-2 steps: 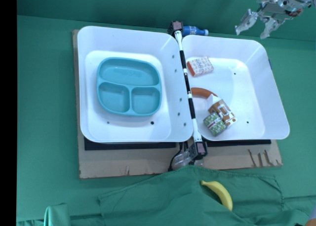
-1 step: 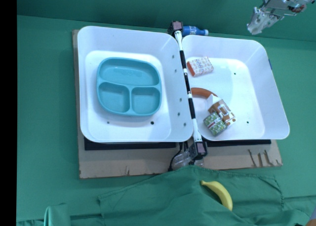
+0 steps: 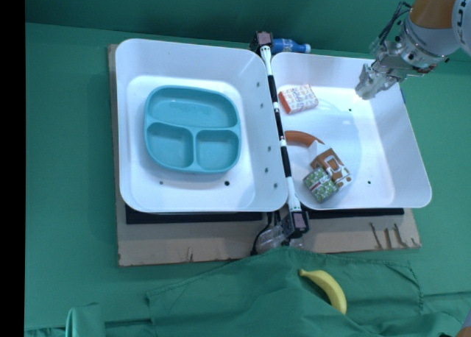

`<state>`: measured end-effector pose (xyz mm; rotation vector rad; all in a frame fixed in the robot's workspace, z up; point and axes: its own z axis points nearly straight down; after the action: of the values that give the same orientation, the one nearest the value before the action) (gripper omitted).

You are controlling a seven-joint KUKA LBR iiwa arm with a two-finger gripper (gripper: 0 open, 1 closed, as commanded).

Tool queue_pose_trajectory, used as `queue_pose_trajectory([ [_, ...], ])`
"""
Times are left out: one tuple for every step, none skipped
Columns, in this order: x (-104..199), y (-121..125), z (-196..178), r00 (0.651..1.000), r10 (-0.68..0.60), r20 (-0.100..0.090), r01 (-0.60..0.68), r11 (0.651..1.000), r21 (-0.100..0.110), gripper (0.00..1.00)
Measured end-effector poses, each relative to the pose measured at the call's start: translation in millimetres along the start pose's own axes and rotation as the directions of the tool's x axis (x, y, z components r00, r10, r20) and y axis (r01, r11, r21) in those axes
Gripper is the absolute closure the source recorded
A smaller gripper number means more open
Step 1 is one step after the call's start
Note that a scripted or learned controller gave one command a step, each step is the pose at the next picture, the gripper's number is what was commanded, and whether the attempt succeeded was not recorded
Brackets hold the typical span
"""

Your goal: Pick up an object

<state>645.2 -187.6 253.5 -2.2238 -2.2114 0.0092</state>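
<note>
- We cannot tell how the tool is set, released or clenched; nothing is seen in it, and it hovers over the right bin's far right part.
- To do this step well, we judge it should pick one target and descend centred on it.
- Candidates: white-orange carton, brown curved piece, small boxes, all apart from the tool.

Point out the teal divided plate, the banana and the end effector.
teal divided plate (image 3: 193, 112): camera view, top compartment's floor.
banana (image 3: 328, 288): camera view, middle of its yellow curve.
end effector (image 3: 366, 90): camera view, at its fingertips.
</note>
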Motion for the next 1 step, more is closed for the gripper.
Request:
queue_pose_trajectory([
  [40.4, -7.3, -14.2, 1.000, -0.006, 0.000, 0.006, 1.000, -0.010, 1.00],
])
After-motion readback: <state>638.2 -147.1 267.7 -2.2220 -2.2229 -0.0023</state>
